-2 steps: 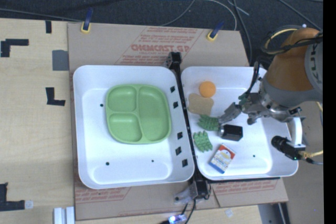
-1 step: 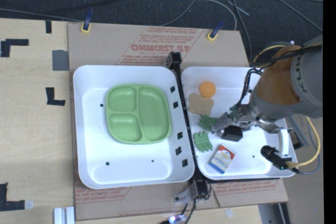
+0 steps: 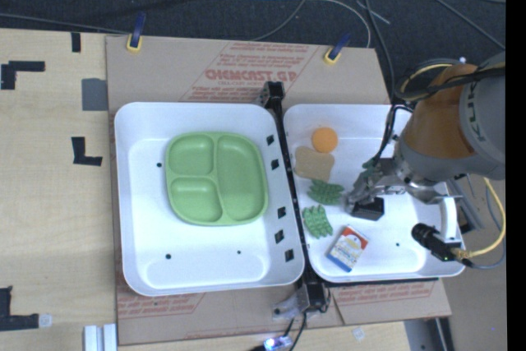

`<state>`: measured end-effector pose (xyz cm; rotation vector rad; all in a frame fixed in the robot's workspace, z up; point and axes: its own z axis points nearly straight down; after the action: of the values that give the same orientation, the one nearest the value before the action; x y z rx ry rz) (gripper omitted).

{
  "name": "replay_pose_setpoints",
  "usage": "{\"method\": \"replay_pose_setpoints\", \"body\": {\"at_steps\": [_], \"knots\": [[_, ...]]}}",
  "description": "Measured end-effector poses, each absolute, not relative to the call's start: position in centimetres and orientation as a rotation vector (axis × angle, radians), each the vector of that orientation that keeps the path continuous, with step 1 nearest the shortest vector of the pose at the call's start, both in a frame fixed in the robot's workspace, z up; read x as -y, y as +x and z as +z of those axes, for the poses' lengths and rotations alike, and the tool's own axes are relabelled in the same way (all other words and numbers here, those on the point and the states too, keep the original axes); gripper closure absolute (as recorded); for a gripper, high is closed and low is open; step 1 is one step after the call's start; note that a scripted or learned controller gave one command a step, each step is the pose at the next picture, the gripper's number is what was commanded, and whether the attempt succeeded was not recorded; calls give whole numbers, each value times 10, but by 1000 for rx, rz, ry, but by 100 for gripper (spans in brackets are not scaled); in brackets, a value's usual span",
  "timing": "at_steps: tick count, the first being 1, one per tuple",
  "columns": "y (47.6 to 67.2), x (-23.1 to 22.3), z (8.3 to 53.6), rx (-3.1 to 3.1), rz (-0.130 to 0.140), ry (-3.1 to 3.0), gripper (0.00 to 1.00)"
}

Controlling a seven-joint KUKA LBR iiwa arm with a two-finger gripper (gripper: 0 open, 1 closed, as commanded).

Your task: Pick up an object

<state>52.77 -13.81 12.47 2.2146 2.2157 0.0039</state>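
The arm (image 3: 448, 127), grey with an orange band, reaches in from the right over the right bin (image 3: 411, 265). Its pincer (image 3: 367, 197) is low inside that bin, near the middle, and whether it is apart or together I cannot tell, since the dark wrist parts hide its tips. Nothing can be seen clamped in it.

Several things lie in the right bin, all to the left of the pincer or below it. A leafy green toy (image 3: 326, 192) lies just beside the pincer on its left, close enough that contact cannot be ruled out. A second green leafy piece (image 3: 316, 221) lies lower left, near the divider between the bins. A tan flat piece (image 3: 314, 163) sits above the first green toy, and a small orange ball (image 3: 325, 139) rests just above it, toward the bin's upper left corner. A small blue and white box (image 3: 348, 248) with a red and yellow print lies below the pincer, apart from it, toward the bin's near edge.

In the left bin (image 3: 136, 201) a green divided plate (image 3: 217, 178) lies flat, well apart from the pincer. Both bins rest on a cardboard sheet (image 3: 246, 66) on the desk (image 3: 49, 201)
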Motion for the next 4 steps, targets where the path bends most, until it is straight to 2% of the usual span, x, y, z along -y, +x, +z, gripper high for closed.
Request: {"method": "replay_pose_setpoints", "body": {"at_steps": [1, 2, 3, 4], "knots": [[518, 136, 173, -2222, 0, 2221, 100], [519, 136, 214, -2222, 1, 2219, 100], [533, 88, 205, -2229, -1, 2217, 100], [558, 32, 205, -2229, 0, 2216, 100]]}}
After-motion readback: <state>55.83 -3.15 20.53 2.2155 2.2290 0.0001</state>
